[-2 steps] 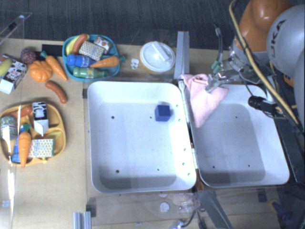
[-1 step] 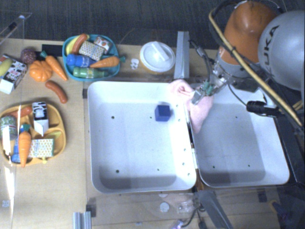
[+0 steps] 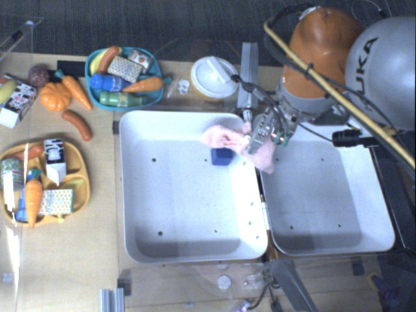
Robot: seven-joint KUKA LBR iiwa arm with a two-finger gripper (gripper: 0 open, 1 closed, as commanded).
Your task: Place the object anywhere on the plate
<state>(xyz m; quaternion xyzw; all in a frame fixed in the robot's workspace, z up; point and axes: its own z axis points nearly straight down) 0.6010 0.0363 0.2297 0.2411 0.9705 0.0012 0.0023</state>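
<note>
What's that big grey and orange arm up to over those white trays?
The arm's gripper sits low at the far edge where the two white bins meet, right against a crumpled pink cloth that drapes from the left bin across the divider toward the right bin. A small blue block lies in the left bin beside the cloth. Whether the gripper actually has hold of the cloth is not clear. Toy food sits in baskets on the bench to the left.
</note>
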